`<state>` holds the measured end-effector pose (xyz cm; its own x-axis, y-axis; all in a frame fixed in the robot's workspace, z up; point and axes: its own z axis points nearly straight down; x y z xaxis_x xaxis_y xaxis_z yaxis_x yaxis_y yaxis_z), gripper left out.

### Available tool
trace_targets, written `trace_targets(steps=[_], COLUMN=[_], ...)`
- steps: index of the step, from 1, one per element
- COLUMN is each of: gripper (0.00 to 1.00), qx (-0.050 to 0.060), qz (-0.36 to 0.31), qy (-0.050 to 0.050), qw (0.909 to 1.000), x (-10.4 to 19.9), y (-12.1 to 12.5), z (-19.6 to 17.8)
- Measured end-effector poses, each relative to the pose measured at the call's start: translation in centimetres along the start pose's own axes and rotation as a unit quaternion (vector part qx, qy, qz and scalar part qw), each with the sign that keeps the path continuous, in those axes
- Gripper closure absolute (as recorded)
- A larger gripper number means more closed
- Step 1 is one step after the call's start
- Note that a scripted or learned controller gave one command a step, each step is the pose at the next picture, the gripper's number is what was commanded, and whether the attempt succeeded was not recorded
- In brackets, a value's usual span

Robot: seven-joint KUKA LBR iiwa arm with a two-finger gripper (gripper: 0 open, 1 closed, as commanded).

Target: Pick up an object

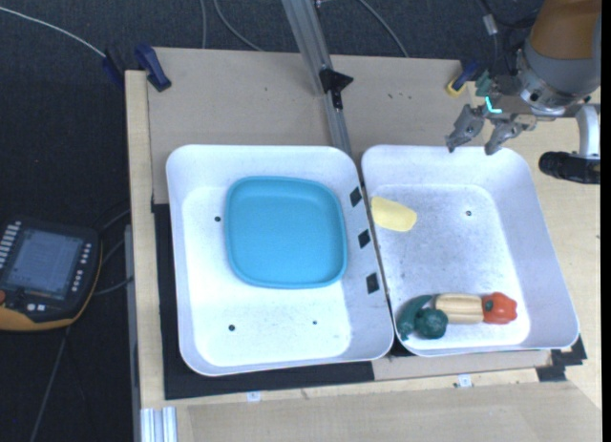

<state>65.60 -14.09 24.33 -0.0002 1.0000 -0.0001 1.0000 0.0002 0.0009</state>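
Note:
My gripper (480,138) hangs over the far rim of the right bin (535,240), its two fingers spread open with nothing between them. In that bin a pale yellow piece (393,214) lies near the left wall. Along the near wall sit a dark green round object (423,321), a tan cylinder (459,308) and a red object (499,308), packed in a row and touching. The gripper is far from all of them.
The left bin (191,268) holds a turquoise square plate (285,231). A metal pole (307,30) slants across the bench behind the bins. Blue clamps (151,66) grip the bench's far corners. A teach pendant (43,268) lies on the floor at left.

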Motion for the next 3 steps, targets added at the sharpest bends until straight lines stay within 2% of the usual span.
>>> trace_targets(steps=[1, 2, 3], gripper=[0.0, 0.0, 0.0], qx=[0.0, 0.002, 0.003], qz=[0.0, 0.0, 0.0], qy=[0.0, 0.0, 0.0], qw=[1.0, 1.0, 1.0], x=[0.0, -0.3, -0.5], y=[0.0, -0.1, -0.7], z=[0.0, 4.3, 10.4])
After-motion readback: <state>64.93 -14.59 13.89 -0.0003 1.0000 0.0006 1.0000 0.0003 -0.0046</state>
